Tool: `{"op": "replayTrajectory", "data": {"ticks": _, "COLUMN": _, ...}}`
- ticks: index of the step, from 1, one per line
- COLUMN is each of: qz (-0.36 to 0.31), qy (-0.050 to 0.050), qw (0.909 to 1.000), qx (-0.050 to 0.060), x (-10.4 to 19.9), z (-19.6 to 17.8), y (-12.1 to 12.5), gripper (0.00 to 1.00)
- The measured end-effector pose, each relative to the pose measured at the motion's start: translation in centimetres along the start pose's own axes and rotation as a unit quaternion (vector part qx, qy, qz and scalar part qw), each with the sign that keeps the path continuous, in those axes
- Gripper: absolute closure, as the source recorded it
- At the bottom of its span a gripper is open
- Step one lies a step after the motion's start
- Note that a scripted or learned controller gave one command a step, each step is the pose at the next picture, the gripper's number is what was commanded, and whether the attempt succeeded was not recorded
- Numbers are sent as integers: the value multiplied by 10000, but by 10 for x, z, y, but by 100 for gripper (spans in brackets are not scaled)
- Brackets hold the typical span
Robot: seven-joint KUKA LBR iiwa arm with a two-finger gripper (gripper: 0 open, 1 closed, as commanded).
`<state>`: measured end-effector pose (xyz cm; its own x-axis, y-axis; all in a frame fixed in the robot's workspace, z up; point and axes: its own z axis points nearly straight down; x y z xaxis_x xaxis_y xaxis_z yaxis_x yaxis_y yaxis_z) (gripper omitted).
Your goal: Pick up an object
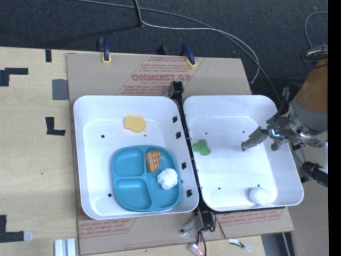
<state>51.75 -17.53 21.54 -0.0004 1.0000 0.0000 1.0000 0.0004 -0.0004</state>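
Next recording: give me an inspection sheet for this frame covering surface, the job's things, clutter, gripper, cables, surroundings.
Surface: cardboard sheet under two white bins, held by two clamps at the far edge.
Job's things: left bin holds a blue divided tray bearing a waffle-like piece and a white lump, plus a yellow piece beside it. Right bin holds a green item and a white ball.
Clutter: nothing seen.
Gripper: gripper over the right bin, holding nothing.
Cables: black cable behind the bench.
Surroundings: dark carpet.
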Motion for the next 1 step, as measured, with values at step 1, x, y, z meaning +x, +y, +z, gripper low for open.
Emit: {"op": "replayTrajectory", "data": {"ticks": 1, "qz": -40, "qy": -7, "qw": 10000, "qx": -17, "x": -22, "z": -41, "y": 30, "gripper": 0}}
